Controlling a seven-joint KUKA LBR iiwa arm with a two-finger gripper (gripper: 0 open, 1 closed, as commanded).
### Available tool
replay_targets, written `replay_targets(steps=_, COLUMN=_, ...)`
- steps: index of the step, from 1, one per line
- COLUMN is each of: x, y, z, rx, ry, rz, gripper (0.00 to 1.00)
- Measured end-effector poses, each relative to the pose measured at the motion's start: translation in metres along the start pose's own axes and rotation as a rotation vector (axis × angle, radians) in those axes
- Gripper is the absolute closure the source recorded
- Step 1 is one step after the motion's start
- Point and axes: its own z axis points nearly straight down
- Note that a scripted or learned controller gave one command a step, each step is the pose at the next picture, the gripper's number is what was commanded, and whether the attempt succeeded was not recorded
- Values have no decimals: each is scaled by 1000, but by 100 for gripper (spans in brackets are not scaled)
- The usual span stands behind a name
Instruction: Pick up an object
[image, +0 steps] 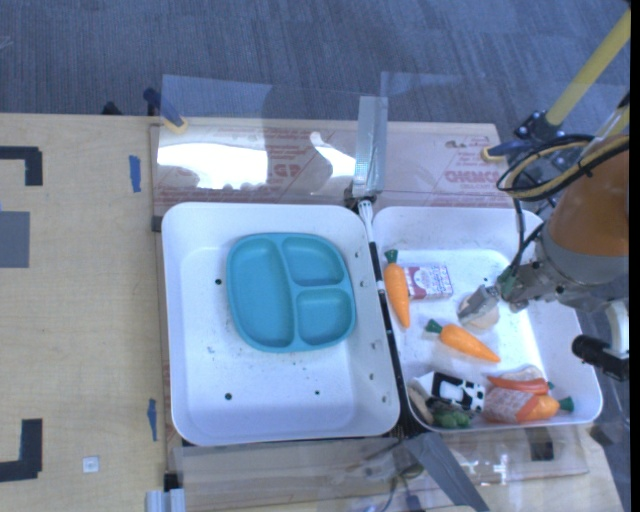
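My gripper (483, 300) reaches in from the right and hangs low over the middle of the right bin (465, 225). A small beige object (482, 317) lies directly under its tip, and I cannot tell whether they touch. An orange carrot (469, 341) lies just below that. Another carrot (397, 293) lies along the bin's left wall, next to a red and white carton (430, 281). A black and white toy (458, 391) and a red and orange cluster (520, 396) sit along the front wall.
The left bin (200, 390) holds a blue divided plate (291, 291). A dark green item (452, 419) sits at the right bin's front edge. Yellow and black cables (545, 160) loop above the arm's orange band (597, 215).
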Motion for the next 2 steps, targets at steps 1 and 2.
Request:
replay_targets(steps=1, x=35, y=-50, z=52, rx=-13, ry=-5, rz=-40, gripper=0)
replay_targets(steps=2, x=34, y=-48, z=40, rx=-20, ry=-8, rz=-38, gripper=100)
